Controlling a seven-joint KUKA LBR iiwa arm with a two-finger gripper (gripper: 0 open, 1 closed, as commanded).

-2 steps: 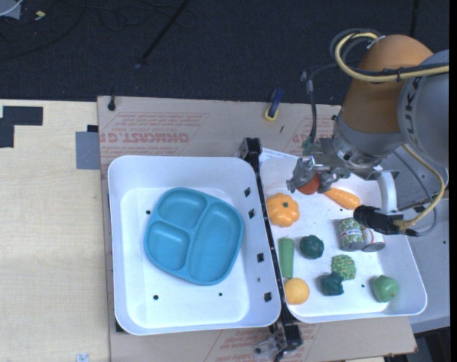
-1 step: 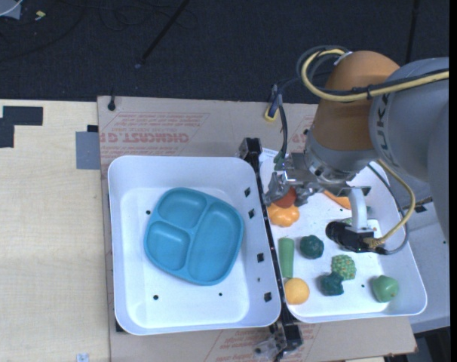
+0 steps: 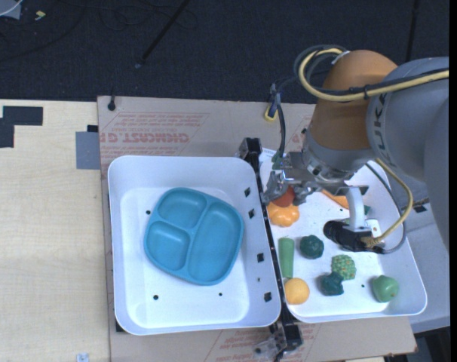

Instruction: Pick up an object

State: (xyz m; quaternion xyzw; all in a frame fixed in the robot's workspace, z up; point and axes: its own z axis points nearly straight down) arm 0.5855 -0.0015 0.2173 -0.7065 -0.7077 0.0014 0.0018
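My gripper [image 3: 283,188] is low over the far left corner of the right bin [image 3: 409,266]. Directly under it lies a small red thing [image 3: 283,197], partly hidden by the gripper. Touching that, just nearer the camera, is an orange-yellow thing [image 3: 283,216]. An orange piece [image 3: 336,199] pokes out from under the wrist on the right. I cannot see whether anything is held.
The right bin also has a green stick [image 3: 286,256], a dark green lump [image 3: 311,246], a bumpy light green piece [image 3: 343,265], a teal piece [image 3: 332,284], an orange ball [image 3: 295,290] and a green pepper [image 3: 384,286]. The left bin [image 3: 130,202] holds a blue divided plate [image 3: 193,234].
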